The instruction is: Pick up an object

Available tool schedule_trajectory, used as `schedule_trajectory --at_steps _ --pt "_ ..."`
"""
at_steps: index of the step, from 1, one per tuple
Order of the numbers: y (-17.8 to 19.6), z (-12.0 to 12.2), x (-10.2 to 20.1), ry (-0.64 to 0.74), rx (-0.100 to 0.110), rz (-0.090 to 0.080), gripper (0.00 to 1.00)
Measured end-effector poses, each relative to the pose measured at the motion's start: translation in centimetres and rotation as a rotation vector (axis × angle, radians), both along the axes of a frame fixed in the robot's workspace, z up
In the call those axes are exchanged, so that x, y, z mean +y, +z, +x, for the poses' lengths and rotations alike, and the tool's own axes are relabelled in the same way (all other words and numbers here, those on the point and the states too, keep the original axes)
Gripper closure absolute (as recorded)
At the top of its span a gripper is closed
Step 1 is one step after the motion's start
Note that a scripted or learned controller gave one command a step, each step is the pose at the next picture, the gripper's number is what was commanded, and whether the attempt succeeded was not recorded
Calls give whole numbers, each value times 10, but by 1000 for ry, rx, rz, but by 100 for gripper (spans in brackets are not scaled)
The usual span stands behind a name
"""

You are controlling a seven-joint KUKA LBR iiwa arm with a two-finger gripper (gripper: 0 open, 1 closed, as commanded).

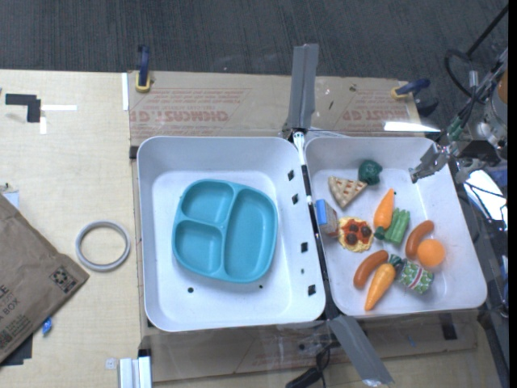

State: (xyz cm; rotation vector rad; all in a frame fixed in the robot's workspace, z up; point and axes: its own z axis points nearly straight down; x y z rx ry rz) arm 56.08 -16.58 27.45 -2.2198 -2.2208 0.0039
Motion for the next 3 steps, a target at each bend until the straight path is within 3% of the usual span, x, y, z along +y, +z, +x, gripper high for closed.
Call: schedule_trajectory --at_steps 1,2,3 --pt "-174 14 8 205 -1 1 0" --pt "-164 15 7 201 -3 0 100" --pt "-72 49 61 -104 -2 -1 100"
